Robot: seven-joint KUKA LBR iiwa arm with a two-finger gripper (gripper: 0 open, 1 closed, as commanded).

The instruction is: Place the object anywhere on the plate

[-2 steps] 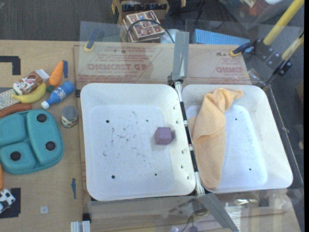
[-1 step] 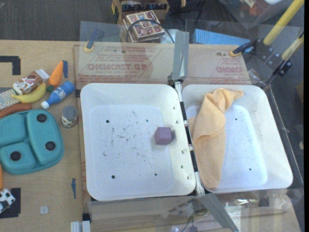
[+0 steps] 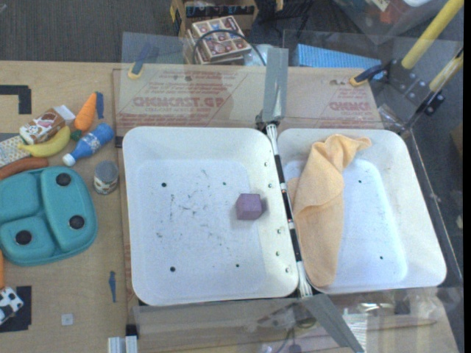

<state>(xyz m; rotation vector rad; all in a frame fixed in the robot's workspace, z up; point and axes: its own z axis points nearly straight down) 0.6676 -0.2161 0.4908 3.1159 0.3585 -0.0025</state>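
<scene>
A small purple block [image 3: 249, 206] lies in the left white bin [image 3: 154, 271], toward its right side and near the divider between the bins. A yellow-orange cloth [image 3: 324, 204] lies crumpled in the right white bin [image 3: 401, 226], along its left wall from back to front. Outside the bins, a teal divided dish [image 3: 44, 215] rests on the bench at the far left.
Toy food sits left of the bins: a banana [image 3: 44, 145], a carrot [image 3: 87, 111], a blue bottle [image 3: 90, 143] and a small grey can [image 3: 106, 176]. Cardboard boxes [image 3: 213, 20] stand behind the bench. Yellow-handled clamps [image 3: 434, 28] reach in at the upper right.
</scene>
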